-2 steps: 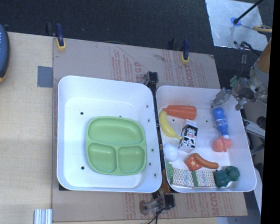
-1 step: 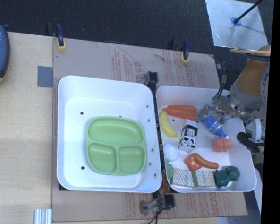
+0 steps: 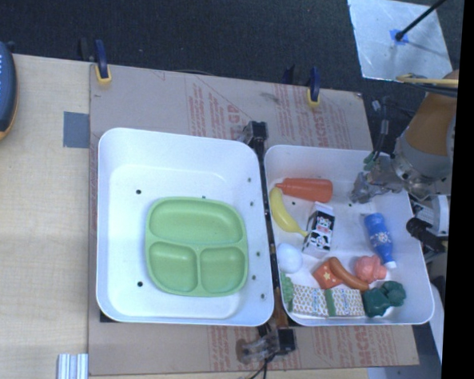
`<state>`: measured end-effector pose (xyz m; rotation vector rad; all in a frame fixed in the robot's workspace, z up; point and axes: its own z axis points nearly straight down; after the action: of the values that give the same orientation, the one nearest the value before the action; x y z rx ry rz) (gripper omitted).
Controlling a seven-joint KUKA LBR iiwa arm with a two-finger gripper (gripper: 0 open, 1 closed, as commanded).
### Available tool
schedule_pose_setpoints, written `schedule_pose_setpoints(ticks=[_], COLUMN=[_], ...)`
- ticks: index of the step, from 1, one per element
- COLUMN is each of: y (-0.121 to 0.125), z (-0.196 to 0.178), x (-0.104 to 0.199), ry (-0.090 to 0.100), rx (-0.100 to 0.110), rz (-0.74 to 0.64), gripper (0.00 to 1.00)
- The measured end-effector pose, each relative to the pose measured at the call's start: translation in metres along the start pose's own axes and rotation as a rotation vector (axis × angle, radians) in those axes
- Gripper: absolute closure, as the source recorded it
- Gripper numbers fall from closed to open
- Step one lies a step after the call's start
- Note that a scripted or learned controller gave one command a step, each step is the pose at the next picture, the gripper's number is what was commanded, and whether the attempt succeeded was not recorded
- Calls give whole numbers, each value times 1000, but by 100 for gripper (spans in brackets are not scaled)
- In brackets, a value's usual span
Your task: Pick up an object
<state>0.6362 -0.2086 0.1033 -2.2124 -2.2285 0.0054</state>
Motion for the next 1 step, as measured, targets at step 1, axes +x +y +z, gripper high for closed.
schedule_pose_setpoints(ticks=[1], y=[12], z=[-44], x=[43], ry=[1], rx=[-6], rz=[0], gripper=[100])
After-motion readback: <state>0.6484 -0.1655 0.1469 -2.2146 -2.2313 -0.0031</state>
